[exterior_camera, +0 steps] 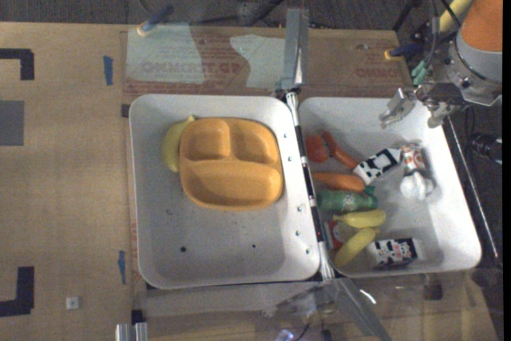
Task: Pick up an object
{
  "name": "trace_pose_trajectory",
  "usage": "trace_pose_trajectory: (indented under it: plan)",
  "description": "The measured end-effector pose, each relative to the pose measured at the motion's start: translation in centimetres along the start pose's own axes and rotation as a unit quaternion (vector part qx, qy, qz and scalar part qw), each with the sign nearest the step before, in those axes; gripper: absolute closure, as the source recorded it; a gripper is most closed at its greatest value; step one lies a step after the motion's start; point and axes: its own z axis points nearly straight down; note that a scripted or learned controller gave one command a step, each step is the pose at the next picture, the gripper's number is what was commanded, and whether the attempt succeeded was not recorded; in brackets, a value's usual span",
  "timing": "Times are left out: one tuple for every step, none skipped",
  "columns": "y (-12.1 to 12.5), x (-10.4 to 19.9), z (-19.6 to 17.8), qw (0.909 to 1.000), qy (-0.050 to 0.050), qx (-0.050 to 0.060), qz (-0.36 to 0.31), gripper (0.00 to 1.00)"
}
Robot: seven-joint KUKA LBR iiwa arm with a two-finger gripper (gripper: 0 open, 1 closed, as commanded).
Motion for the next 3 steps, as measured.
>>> trace_pose_trajectory:
  plan:
    - [-1.1,-4.4,11.6,0.9983,0.0,0.0,0.058,0.0]
    - [1.8,-6.1,15.2,0.999,-0.002,-0.015,-0.042,0.0]
    - [2.7,-7.0,16.0,0.9993,-0.003,-0.021,-0.032,0.0]
